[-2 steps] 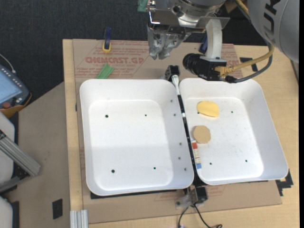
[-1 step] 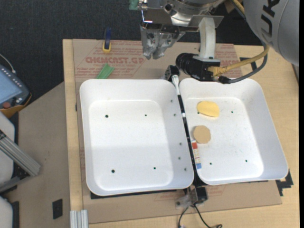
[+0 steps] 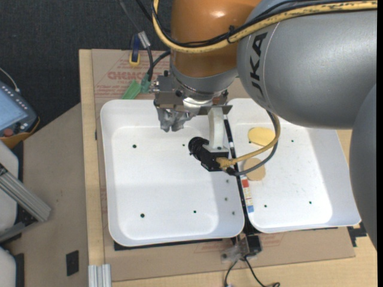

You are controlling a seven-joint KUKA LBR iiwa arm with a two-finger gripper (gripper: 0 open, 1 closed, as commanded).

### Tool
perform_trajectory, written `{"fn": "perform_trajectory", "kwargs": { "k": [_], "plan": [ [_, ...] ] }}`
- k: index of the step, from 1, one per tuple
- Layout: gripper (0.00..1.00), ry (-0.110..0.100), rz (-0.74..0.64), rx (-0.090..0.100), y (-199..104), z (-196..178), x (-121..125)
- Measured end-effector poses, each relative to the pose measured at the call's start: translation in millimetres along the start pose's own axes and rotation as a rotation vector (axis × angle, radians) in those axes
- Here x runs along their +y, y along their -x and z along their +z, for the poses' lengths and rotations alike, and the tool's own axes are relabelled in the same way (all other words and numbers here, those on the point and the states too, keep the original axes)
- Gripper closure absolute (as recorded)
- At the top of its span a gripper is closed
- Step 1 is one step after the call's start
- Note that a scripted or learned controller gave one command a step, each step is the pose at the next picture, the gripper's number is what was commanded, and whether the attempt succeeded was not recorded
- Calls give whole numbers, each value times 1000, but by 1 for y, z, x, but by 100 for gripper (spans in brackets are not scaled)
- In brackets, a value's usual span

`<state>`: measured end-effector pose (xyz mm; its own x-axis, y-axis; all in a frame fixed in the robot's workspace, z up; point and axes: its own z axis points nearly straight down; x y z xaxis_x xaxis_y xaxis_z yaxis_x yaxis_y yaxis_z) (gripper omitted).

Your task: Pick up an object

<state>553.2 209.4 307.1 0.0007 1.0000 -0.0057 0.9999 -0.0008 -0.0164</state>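
Since my gripper (image 3: 173, 122) hovers over the left bin (image 3: 119, 160), the tan discs (image 3: 261, 136) lie toward three o'clock; can't tell how it's set.

Black letters "KA" stand on the grey arm (image 3: 311, 58); red print on the cardboard (image 3: 114, 76) is unreadable.

Glossy arm above matt plastic bins

The orange band (image 3: 206, 17) shines like polished plastic, the grey arm casing (image 3: 317, 58) has a smooth satin sheen, the white bins (image 3: 119, 178) look smooth matt plastic, and the cardboard sheet (image 3: 96, 70) beneath is dull.
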Motion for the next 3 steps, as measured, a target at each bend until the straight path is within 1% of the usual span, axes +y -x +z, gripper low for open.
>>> {"fn": "perform_trajectory", "kwargs": {
  "k": [1,2,3],
  "plan": [
    [100,30,0,11,31,-129,-41],
    [100,30,-6,12,-16,-222,-25],
    [100,-1,1,-2,-14,-58,-25]
  ]
}}
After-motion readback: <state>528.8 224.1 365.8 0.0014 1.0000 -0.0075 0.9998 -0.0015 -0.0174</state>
